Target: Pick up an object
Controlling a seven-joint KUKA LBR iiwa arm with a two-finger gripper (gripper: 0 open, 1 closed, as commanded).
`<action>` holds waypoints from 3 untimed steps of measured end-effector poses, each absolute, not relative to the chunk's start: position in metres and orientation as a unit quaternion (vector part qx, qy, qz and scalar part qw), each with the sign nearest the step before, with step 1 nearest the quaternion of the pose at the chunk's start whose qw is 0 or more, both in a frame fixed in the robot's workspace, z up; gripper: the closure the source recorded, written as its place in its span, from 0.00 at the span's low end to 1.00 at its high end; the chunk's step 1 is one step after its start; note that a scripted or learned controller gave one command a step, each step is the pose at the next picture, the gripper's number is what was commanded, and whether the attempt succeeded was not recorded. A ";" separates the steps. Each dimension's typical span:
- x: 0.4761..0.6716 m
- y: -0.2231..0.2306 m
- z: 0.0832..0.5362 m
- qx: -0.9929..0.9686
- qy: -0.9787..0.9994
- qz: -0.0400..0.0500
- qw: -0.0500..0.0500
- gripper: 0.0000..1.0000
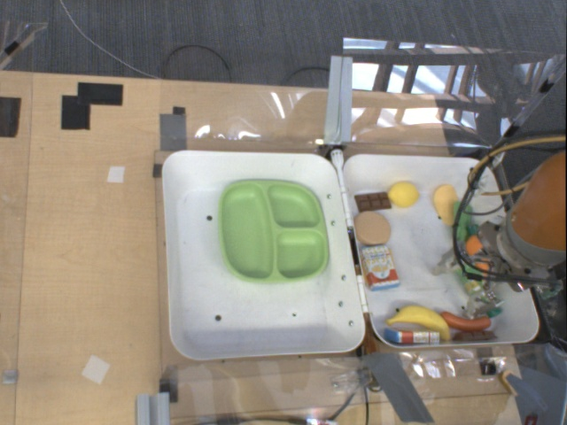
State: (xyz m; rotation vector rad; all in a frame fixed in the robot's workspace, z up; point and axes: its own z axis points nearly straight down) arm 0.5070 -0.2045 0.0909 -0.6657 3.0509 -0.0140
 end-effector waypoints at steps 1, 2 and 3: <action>0.508 -0.205 0.091 -0.220 0.975 -0.005 0.009 0.00; 0.508 -0.205 0.091 -0.228 0.974 -0.005 0.009 0.00; 0.505 -0.204 0.091 -0.244 0.970 -0.007 0.012 0.00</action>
